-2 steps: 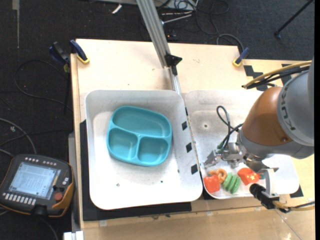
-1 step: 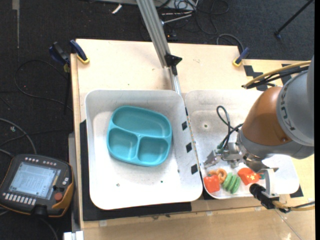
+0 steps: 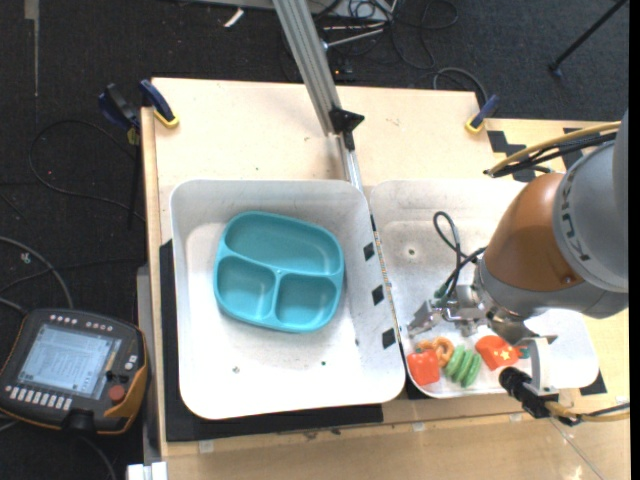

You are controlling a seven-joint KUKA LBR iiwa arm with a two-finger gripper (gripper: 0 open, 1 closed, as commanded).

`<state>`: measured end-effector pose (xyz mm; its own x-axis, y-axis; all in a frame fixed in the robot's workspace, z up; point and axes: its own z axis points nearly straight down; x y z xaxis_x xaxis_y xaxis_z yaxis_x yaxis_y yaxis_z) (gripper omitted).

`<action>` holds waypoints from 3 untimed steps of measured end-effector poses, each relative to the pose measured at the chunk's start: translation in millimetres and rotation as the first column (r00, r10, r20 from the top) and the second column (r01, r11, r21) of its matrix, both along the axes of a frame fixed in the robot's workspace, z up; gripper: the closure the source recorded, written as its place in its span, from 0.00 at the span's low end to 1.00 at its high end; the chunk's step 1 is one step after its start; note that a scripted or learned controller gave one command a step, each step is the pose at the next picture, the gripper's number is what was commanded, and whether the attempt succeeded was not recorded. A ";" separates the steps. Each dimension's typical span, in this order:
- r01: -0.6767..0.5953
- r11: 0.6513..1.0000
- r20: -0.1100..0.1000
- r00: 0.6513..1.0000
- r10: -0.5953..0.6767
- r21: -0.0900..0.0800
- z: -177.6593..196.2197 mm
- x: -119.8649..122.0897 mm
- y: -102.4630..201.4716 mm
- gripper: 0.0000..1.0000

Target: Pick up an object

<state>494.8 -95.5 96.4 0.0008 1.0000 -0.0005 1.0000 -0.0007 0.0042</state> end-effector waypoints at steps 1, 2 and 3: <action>-0.001 1.000 0.002 1.000 0.001 0.000 10.1 0.8 0.0 1.00; 0.001 1.000 0.001 1.000 -0.001 0.000 9.5 0.5 0.0 0.00; 0.000 1.000 -0.004 1.000 0.000 0.001 -0.5 -0.8 -2.7 0.00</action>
